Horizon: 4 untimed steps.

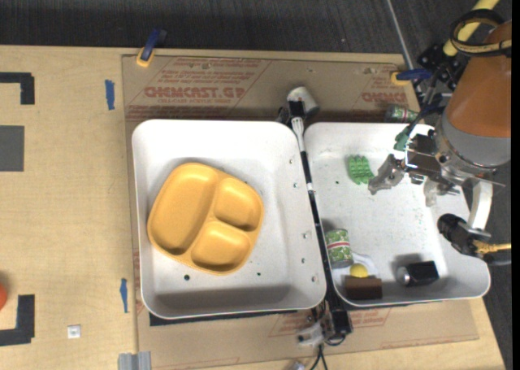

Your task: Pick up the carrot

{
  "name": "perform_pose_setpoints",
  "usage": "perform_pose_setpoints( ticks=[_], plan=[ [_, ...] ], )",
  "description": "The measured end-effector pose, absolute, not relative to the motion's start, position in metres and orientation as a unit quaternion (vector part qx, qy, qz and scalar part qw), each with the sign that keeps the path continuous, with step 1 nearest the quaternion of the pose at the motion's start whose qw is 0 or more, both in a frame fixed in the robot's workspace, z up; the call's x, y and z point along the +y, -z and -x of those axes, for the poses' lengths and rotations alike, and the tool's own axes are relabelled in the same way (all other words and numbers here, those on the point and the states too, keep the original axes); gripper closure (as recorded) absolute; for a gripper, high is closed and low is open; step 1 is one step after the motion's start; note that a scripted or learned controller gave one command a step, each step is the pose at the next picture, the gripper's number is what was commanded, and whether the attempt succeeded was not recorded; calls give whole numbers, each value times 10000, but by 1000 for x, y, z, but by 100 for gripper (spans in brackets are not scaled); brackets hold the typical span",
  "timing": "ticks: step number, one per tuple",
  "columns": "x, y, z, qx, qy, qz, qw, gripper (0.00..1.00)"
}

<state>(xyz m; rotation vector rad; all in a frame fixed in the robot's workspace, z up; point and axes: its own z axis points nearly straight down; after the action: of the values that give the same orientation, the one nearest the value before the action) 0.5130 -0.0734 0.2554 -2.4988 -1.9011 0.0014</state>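
My gripper (pixel 406 183) hangs over the right part of the right bin (pixel 382 137), below the grey wrist and orange band (pixel 486 96). Its two grey fingers (pixel 383 176) stand apart, open, with only white bin floor between them. A small green ridged piece (pixel 359 168) lies just left of the gripper, apart from it. Along the bin's front edge lie a green-and-white can (pixel 337 244), a small yellow ball (pixel 357 271), a brown block (pixel 363 287) and a black object (pixel 420 272). The arm hides the bin's right side.
The left bin (pixel 162 141) holds a yellow divided plate (pixel 205 217). A black divider rail (pixel 309 189) runs between the bins. Cables and a black connector (pixel 463 236) hang at the arm's right. A small red-orange thing (pixel 2 296) sits at the view's left edge.
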Motion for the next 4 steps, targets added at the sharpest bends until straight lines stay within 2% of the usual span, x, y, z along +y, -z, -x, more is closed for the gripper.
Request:
perform_pose_setpoints(
  ticks=[1,2,3,4],
  plan=[
    [28,-184,-479,-5687,-9,8225,11,0],
    [1,-185,-479,-6095,-7,7928,14,0],
    [93,-202,-479,-5540,-2,8325,3,0],
    [125,-101,-517,-5008,102,8654,99,0]
  ],
)
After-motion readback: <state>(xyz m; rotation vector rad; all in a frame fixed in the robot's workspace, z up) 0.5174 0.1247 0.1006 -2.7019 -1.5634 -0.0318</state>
